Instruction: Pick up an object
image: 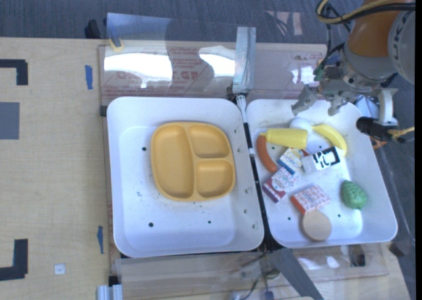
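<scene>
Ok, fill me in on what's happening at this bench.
A grey and orange arm reaches in from the right, its gripper hanging over the far edge of the right bin. That bin holds small items, including a banana, a yellow bottle and a green object. Nothing is between the fingers. The left bin holds a yellow divided tray.

Fixed above the bench (pixel 46 160), looking down at a slant on both bins. Left bin (pixel 125 180) near centre of frame, right bin (pixel 376 216) beside it toward the right edge. Far enough to take in both whole.
</scene>
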{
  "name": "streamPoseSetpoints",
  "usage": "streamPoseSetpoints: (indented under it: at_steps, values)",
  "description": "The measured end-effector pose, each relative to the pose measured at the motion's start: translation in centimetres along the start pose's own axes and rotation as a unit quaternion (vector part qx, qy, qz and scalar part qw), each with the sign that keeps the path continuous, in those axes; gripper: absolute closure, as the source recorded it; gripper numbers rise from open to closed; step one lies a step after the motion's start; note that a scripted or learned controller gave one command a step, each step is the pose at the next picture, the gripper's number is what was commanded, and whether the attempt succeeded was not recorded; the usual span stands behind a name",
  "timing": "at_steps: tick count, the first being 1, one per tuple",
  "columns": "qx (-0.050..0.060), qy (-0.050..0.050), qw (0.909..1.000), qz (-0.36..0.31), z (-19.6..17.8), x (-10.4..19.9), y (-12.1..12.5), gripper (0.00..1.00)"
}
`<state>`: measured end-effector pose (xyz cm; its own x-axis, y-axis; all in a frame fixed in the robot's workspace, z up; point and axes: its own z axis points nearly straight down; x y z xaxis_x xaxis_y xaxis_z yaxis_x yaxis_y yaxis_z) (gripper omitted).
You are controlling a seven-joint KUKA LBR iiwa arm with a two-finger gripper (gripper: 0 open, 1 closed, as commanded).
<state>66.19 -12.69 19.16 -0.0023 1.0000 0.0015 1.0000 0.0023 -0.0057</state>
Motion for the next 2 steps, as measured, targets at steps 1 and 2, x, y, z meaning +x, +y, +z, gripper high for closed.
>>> streamPoseSetpoints:
  at_steps: [1, 2]
  values:
    - [-0.006, 0.000, 1.0000, 0.000, 9.3, -4.5, -3.1, 0.00]
    - [-0.017, 0.004, 0.9939, -0.109, 9.6, -5.9, -7.2, 0.00]
